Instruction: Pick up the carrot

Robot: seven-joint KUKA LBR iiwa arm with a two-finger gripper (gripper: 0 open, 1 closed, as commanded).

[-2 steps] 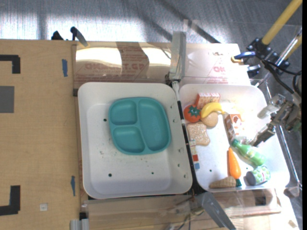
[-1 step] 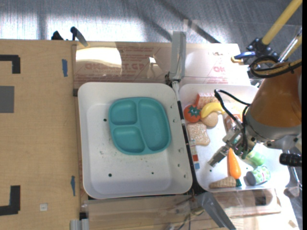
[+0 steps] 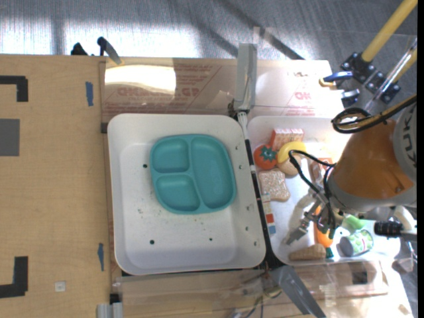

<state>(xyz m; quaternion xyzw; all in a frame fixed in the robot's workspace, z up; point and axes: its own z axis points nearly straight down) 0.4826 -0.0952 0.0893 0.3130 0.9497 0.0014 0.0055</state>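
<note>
The grey arm with its broad orange band [image 3: 368, 167] came in from the right edge of the frame and hung low over the right-hand shallow white bin [image 3: 260, 217], and down at its tip the two-finger gripper [image 3: 310, 222] sat at the lower middle of that bin, metal fingers [image 3: 298, 230] splayed apart and pointing down and to the left. Just beside those fingers, a touch to the right, was the small orange carrot [image 3: 322, 225], standing nearly upright in the frame with a green object [image 3: 353, 222] right next to it; whether the carrot was actually between the fingers could not be told, since the wrist covered part of it. Below it lay a tan wedge-shaped piece of toy food [image 3: 308, 252], and further right a white-and-green round container [image 3: 354, 244]. Higher up in that same bin, a red toy tomato with a green top [image 3: 265, 156] sat against the bin's left wall, a pink-orange boxy block [image 3: 286, 138] above it, a yellow rounded piece [image 3: 289, 152] beside it, and a speckled beige slice of toy bread [image 3: 275, 186] below. Over in the left-hand white bin [image 3: 126, 197], centre frame, a teal plastic plate with three compartments [image 3: 193, 172] lay flat. A brown cardboard sheet [image 3: 50, 177] covered the table along the left side.
</note>
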